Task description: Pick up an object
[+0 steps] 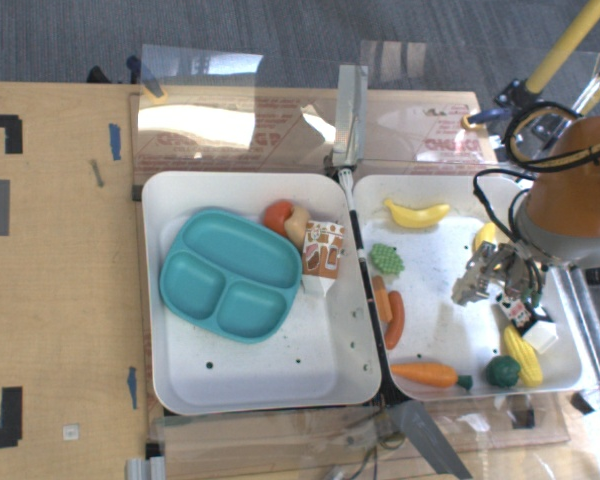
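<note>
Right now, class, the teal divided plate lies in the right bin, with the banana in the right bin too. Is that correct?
Not quite. The camera view shows the teal divided plate lying in the left bin, not the right. The banana is indeed in the right bin, near its far edge.

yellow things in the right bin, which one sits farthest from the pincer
The yellow plastic banana at the right white bin's far edge. The yellow corn cob and the small yellow piece both lie close beside the pincer.
</note>
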Controlling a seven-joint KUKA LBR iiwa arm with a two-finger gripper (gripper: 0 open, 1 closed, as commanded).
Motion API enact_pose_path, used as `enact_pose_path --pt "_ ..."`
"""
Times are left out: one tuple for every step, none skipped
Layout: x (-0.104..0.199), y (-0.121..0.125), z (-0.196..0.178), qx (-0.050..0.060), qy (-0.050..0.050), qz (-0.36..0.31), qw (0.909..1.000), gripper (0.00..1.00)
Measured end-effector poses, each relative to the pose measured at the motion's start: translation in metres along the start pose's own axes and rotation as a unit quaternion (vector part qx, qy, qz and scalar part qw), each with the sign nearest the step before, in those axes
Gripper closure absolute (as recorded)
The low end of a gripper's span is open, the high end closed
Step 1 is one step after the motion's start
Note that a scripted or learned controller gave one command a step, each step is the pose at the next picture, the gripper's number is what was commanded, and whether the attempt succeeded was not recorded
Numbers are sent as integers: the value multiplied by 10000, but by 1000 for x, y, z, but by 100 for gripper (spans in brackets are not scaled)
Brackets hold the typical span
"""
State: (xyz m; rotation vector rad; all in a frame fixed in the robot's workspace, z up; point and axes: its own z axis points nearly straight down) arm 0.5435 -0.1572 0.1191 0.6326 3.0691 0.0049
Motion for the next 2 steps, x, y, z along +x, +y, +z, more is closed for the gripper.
enact_pose_path --pt "-38 62 29 2 -35 88 10000 100" --pt "-37 61 30 5 -14 92 10000 0"
